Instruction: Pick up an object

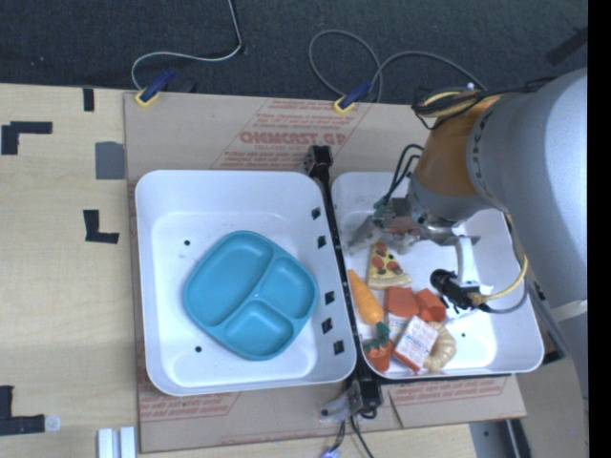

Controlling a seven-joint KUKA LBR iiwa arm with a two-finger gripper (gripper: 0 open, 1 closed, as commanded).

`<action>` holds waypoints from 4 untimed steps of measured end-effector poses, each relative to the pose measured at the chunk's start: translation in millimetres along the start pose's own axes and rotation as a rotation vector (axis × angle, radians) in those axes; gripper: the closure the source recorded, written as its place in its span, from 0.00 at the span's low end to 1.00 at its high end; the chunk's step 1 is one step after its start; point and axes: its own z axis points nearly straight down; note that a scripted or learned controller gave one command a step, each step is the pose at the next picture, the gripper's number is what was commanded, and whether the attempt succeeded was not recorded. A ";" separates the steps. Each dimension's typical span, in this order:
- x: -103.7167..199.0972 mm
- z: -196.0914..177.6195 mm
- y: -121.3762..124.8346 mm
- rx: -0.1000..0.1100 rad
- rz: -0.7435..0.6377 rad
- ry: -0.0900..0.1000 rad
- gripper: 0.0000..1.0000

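Hovering over a crowded right bin, with a clean pick far from certain.

Whether the gripper (389,223) is wide, narrow or holding anything cannot be told from this slant; it sits low at about ten o'clock in the right bin (511,351), just above the pizza slice (387,267). The likeliest targets lie packed from six to eight o'clock: the carrot (365,296), red blocks (416,305), a white-and-red packet (415,342) and a pale bread piece (443,349), touching one another. I judge a descent here could nudge neighbours aside, pinch two items together, or slip off the flat pizza slice. The left bin (162,198) holds a blue divided plate (250,294).
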 end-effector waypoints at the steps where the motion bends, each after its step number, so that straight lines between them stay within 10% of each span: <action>1: 1.7 -0.5 -45.4 -0.002 0.000 -0.001 0.00; 2: -8.4 0.0 18.4 -0.002 -0.001 -0.001 0.00; 3: -8.4 -9.7 18.3 -0.002 0.000 -0.001 1.00; 4: 38.0 -118.6 -22.8 0.001 -0.002 0.001 1.00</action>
